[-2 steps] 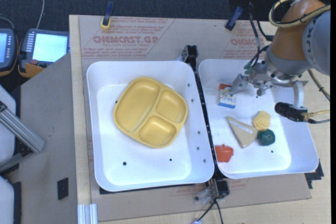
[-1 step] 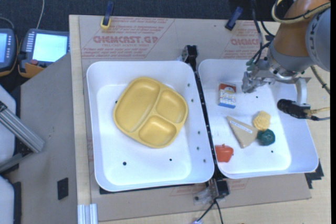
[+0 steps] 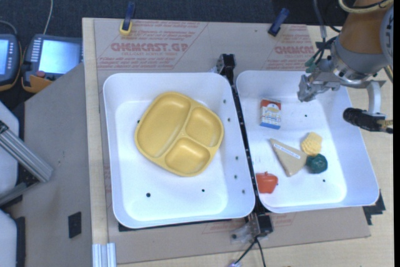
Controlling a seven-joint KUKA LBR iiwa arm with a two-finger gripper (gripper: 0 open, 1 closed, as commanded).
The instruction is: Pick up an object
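- Gripper [image 3: 306,92] hovers over the right bin [image 3: 356,194]; whether it is open or closed I cannot tell.
- Carton [image 3: 270,114] lies nearest, just left and below.

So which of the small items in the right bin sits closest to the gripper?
The small red-and-white carton, lying just down-left of the gripper; the others cluster farther toward the bin's front.

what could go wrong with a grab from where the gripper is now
1. The gripper is over bare floor of the right bin, beside the small carton; closing here would probably catch nothing.
2. The cheese wedge, yellow piece and green piece lie bunched together, so a grab there may knock the neighbours.
3. The red piece sits by the bin wall, leaving little room.
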